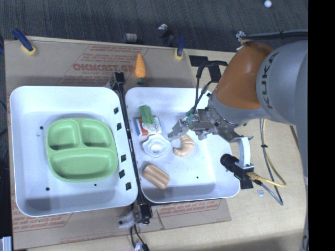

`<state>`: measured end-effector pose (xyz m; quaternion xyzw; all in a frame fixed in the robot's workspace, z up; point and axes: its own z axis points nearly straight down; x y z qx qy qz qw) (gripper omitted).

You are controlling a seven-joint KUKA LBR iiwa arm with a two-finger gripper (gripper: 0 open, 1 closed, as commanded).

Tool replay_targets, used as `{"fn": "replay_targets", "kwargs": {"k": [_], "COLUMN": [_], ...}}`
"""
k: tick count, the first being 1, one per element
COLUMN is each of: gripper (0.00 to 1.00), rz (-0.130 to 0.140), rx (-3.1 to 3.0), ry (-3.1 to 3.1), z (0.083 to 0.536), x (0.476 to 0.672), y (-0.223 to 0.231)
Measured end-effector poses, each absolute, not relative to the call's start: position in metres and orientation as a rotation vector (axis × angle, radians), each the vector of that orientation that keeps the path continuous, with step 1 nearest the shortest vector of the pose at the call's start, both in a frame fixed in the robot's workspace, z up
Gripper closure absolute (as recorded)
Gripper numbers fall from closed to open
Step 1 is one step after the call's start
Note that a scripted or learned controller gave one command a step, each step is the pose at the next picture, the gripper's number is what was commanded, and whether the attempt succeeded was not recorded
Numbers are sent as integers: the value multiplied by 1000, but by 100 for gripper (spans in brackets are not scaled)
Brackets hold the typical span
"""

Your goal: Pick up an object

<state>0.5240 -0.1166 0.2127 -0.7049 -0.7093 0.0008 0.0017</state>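
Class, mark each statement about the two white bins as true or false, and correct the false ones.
1. The green divided plate lies in the left bin. True.
2. The gripper is over the left bin. False: it is over the right bin, near the croissant.
3. The bread roll lies on the green plate. False: it lies in the right bin, near its front edge.
4. An orange carrot lies outside the bins, behind them. True.

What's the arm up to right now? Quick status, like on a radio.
Tool low in the right bin, just above the croissant. Nothing seen gripped. White cup close beside the croissant; bread roll and green packet nearby.
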Motion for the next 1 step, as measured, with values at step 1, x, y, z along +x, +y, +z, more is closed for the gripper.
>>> {"fn": "replay_targets", "kwargs": {"k": [1], "gripper": [0], "rz": [5], "rx": [-2215], "ry": [-2227], "z": [92], "x": [542], "y": [-202]}}
